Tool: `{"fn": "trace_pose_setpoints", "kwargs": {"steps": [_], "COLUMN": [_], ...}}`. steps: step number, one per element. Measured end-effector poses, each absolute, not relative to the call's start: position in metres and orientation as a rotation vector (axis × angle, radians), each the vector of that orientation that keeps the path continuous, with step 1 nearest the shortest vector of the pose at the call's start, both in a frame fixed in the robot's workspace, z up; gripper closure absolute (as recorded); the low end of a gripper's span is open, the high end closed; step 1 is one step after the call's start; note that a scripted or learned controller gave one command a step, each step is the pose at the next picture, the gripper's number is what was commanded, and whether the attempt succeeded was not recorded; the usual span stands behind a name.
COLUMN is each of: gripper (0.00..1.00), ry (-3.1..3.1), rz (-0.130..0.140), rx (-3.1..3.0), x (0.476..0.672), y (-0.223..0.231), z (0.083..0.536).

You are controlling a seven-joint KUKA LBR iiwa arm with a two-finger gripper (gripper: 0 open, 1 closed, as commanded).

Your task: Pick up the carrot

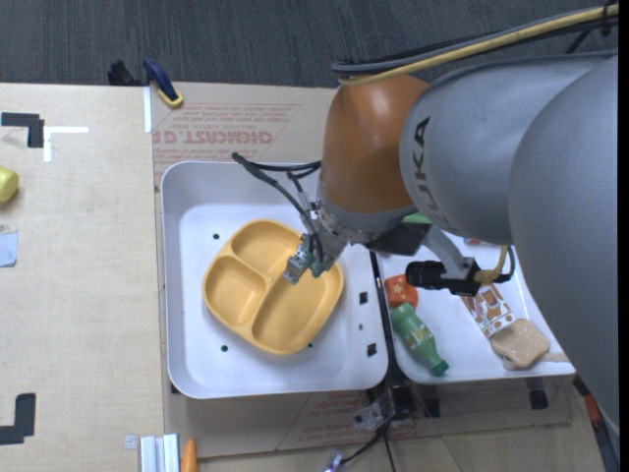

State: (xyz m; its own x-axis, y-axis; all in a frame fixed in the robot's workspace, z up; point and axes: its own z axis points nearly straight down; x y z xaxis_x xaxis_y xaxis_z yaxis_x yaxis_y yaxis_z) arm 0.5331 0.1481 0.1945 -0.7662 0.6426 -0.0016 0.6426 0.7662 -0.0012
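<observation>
Reaching from the right, the grey arm with orange band bends down over the left white bin [187, 293].
Its small two-finger gripper [303, 262] hangs above the yellow three-compartment plastic plate [257, 298]; jaw state cannot be told.

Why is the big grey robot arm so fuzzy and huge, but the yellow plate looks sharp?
In the camera view, the arm sits close to the lens, so it looks huge and soft-edged; the yellow plate lies farther down in the left bin, in focus; light is even, with a soft shadow at the plate's lower edge and mild shine on the orange band.
</observation>
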Motion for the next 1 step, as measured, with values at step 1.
{"fn": "trace_pose_setpoints", "kwargs": {"steps": [1], "gripper": [1.00], "ry": [2.792], "rz": [-0.006], "rx": [1.442], "x": [0.5151], "y": [0.1235], "z": [0.2122]}}
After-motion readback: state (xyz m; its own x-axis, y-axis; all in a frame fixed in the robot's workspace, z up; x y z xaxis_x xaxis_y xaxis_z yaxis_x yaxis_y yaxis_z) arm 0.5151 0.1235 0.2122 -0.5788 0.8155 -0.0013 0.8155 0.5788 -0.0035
